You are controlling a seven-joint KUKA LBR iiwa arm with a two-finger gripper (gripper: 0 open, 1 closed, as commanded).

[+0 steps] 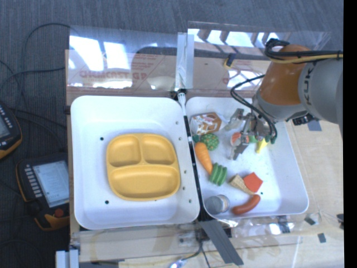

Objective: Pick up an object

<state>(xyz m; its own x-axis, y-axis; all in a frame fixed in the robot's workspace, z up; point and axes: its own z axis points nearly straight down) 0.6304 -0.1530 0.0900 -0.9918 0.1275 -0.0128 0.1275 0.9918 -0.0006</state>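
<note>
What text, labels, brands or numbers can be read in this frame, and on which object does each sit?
Nothing here can be read with confidence.
Clear panel behind the left bin: faint reddish lettering, too washed out by glare to read.
Handheld device left of the bench: its screen shows rows of content, too small to read.
Packaged snack in the right bin: printed wrapper, too blurred to read.
</note>
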